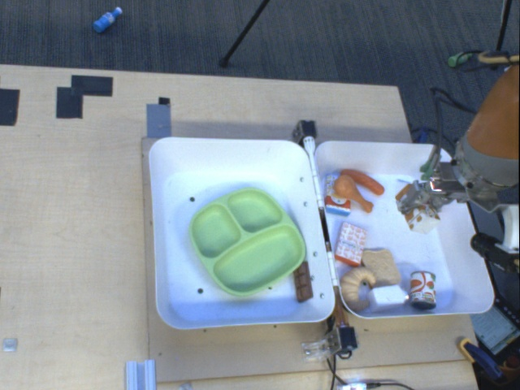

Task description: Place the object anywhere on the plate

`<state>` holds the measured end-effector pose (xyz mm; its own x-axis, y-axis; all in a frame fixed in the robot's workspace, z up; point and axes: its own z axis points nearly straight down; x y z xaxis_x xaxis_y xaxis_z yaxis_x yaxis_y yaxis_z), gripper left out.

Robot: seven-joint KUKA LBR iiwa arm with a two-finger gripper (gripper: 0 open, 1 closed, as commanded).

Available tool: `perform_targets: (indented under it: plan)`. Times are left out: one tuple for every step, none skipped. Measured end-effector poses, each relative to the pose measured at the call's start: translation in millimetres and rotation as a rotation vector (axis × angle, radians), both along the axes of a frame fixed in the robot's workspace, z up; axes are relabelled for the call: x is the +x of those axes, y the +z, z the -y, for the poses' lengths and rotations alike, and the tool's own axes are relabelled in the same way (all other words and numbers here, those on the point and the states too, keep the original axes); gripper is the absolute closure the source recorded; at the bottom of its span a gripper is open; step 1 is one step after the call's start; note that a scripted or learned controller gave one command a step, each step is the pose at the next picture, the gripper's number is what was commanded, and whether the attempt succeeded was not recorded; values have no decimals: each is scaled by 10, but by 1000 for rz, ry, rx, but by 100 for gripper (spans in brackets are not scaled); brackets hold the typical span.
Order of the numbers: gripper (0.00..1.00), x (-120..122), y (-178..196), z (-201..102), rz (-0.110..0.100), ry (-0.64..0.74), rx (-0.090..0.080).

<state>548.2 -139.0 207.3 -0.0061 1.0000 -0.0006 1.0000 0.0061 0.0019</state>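
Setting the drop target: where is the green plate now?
The green plate lies in the left bin in the camera view, with a brown bar at its lower-right edge, near the divider between bins.

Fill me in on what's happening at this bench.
A grey robot arm with an orange band reaches in from the right, its tool over the right bin, which holds toy food: a carrot, a croissant, a small can and others. The green divided plate sits in the left bin with nothing on it yet. A brown bar lies beside the plate.
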Motion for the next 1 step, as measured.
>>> perform_targets:
  plan:
    - [0, 1, 1, 0, 0, 0, 0]
